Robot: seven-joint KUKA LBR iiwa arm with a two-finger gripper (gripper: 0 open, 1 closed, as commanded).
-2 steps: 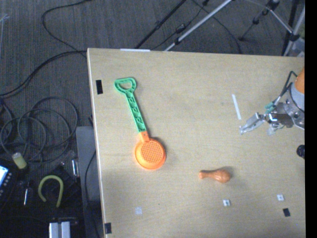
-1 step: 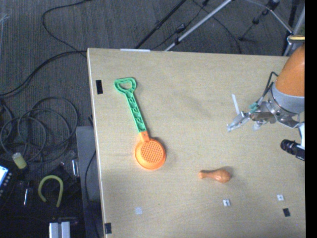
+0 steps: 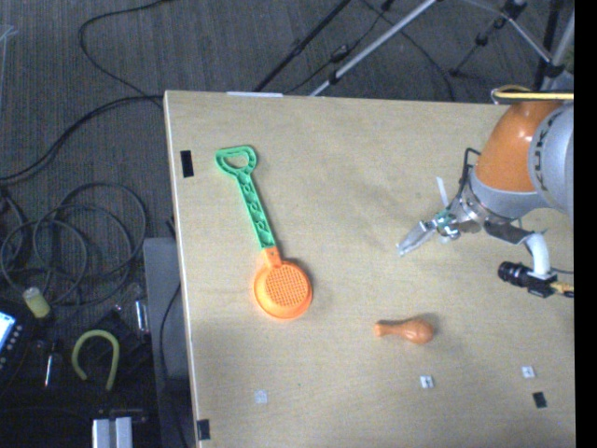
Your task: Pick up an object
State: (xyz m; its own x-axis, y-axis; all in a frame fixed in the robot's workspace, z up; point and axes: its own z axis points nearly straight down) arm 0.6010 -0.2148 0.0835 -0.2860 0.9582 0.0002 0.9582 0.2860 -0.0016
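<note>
Worktop (image 3: 373, 157): tan surface, takes up most of the view, a few small black and white markers near its edges.

Arm (image 3: 522, 157): comes in from the right, orange band and grey body visible, wrist angled toward the worktop middle. A small black part with a white stalk hangs off it below, at the right edge.

Strainer spoon (image 3: 266, 250): green openwork handle running from the far left down to an orange round sieve head on the near left. Flat on the worktop, well apart from the arm.

Hand (image 3: 424, 213): right of centre, two thin pale fingers spread apart, one pointing up and far, one pointing left and near. Nothing between them.

Orange pear-shaped piece (image 3: 408, 329): lies on its side, near side of the worktop, below and slightly left of the hand, apart from it. Bare worktop between the two, nothing blocking.

Floor off the left edge: black cable loops (image 3: 75, 241), a yellow-green curved piece (image 3: 93, 353), small bits of gear. Tripod legs (image 3: 420, 17) and more cables at the far side.
</note>
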